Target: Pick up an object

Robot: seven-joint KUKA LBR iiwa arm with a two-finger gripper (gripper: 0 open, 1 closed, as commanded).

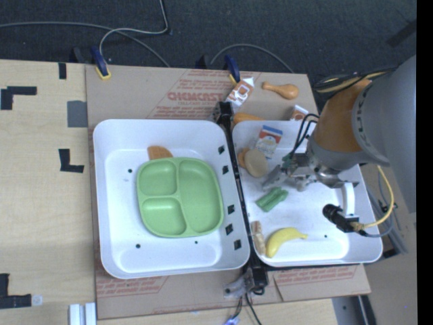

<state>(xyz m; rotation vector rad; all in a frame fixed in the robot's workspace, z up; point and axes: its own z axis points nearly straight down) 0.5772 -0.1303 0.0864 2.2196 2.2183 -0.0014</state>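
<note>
- Over the right bin (358,252), the gripper (283,176) sits low above the white floor, reached in from the right on the grey arm (379,124) with its orange band (338,117).
- Finger spacing cannot be determined from this view; no object is seen between the fingers.
- Just below and slightly left of the gripper lies a green block (272,199), tilted, close to the fingertips; contact cannot be confirmed.
- Just left and slightly above the gripper rests a tan round object (256,162), near the divider between the bins.
- Above the gripper, a white card with red and blue print (268,138) lies against the bin's upper part.
- Well below the gripper, a yellow banana (284,239) lies near the bin's lower wall, with a brown stick-shaped item (258,236) just to its left.
- Far left of the gripper, the left bin (111,181) holds a green divided plate (180,197); an orange piece (160,152) shows at the plate's upper edge.
- Beyond the bins, above the gripper, an orange spoon-shaped toy (280,89) lies on the cardboard sheet (169,93).
</note>
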